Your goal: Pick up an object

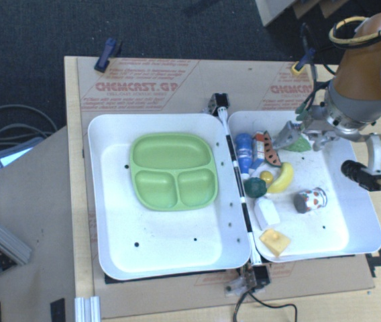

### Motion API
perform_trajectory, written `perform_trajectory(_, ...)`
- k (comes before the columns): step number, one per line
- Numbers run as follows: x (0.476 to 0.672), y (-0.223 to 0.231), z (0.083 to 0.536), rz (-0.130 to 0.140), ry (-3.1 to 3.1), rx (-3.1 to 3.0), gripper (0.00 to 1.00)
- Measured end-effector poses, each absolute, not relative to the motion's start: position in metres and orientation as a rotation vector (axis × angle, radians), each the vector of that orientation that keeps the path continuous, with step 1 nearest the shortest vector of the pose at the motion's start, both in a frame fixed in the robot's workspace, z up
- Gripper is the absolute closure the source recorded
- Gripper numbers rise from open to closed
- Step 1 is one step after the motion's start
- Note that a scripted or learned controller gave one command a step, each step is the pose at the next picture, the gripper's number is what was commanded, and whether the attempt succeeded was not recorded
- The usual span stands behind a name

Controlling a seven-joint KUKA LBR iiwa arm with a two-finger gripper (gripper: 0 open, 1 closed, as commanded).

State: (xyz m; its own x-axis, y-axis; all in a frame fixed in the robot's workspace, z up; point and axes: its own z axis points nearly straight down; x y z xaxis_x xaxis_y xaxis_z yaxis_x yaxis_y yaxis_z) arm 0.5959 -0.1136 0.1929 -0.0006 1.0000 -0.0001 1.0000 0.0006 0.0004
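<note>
Camera view: two white bins side by side on the counter [83,200], left bin [110,247] carrying a green divided tray [174,170], right bin [351,227] carrying a cluster along its left wall — blue bottle [243,149], orange-and-dark item [269,149], yellow banana [282,178], dark green lump [255,188], white block [267,212], yellow wedge [274,241] — plus a grey-and-white piece [309,200] near the bin's middle. Gripper [296,137] positioned over the far part of the right bin beside a green object [300,143], just right of the orange-and-dark item; state of the jaws not determinable, contact with the green object not determinable.
</note>
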Motion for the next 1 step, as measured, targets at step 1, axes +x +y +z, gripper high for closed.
perform_trajectory(1,0.5991,-0.126,0.1084,0.007,2.213,2.216,0.0)
